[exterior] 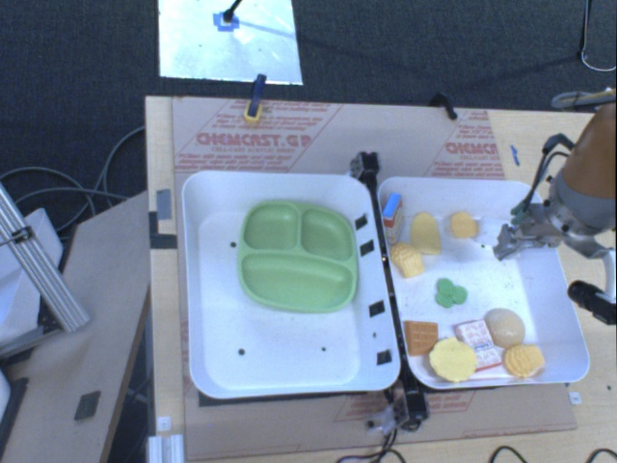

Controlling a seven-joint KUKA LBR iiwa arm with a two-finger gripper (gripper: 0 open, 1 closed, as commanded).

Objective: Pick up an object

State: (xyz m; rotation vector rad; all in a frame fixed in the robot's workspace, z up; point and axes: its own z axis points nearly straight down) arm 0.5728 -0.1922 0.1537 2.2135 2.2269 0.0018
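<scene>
Approach step, nothing lifted yet: gripper (508, 242) low over the right bin (569, 307) at its far right, seemingly narrow and empty though blurred, nearest the small yellow piece (464, 225) just left, so next a descent and clean closing.

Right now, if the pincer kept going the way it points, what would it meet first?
The pincer points toward the camera view's left, so probably the small yellow piece, unless it passes above; depth is unclear.
</scene>
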